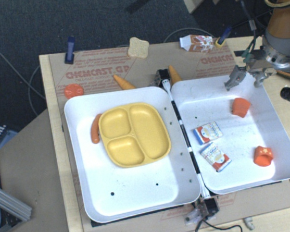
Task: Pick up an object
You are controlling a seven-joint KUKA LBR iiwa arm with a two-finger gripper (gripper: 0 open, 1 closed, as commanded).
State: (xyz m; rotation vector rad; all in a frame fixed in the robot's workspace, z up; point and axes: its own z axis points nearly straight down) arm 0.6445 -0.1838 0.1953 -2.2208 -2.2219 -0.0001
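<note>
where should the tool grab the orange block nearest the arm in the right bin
Come straight down on the orange block and close across its two flat opposite sides. It sits alone on the right bin floor, free all round, with the tool just up and right of it.

Divided plate point(134, 134) in left bin point(91, 193), sausage point(95, 129) beside it, two cartons point(207, 132) in right bin point(277, 123)

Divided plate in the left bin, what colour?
Yellow: the divided plate, seen in the camera view.
</note>
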